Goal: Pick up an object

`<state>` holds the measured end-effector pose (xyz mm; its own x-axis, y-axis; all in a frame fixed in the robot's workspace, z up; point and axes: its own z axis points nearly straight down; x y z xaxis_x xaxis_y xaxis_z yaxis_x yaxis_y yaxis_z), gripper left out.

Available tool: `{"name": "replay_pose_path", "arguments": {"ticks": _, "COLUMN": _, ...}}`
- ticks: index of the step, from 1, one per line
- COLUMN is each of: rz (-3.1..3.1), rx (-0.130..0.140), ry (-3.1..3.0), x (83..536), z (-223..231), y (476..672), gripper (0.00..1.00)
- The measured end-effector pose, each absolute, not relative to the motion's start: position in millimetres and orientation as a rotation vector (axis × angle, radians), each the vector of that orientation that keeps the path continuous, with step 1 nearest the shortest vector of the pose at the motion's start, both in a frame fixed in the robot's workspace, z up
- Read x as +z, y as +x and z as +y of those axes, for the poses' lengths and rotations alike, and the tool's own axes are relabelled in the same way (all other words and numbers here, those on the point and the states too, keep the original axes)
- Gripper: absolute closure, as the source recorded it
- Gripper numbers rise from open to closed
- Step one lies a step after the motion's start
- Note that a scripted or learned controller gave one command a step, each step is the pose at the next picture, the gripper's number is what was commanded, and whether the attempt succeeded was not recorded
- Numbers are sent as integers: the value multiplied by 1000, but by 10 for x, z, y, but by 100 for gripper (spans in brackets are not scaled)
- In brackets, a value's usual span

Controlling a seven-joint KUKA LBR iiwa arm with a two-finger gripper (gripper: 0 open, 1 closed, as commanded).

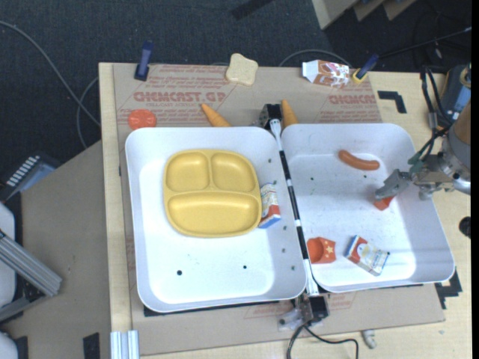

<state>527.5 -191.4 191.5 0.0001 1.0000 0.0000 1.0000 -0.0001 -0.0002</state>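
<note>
Gripper [389,189] sits over a small red piece [383,201]; grip state cannot be told. Piece likely light, rigid; pinch across its sides.

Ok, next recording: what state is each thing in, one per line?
Gripper: low over the right bin, red bit at its tip, grip unclear.
Sausage: lying loose in right bin.
Small carton: tipped on its side.
Red block: loose by the divider.
Yellow tray: flat in left bin.
Small packet: leaning against tray.
</note>
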Motion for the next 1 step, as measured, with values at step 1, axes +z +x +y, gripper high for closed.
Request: {"name": "replay_pose_path", "arguments": {"ticks": 1, "rz": -2222, "rx": 1, "ry": -2221, "x": 1009, "z": -2009, "y": 5909, "gripper": 0}}
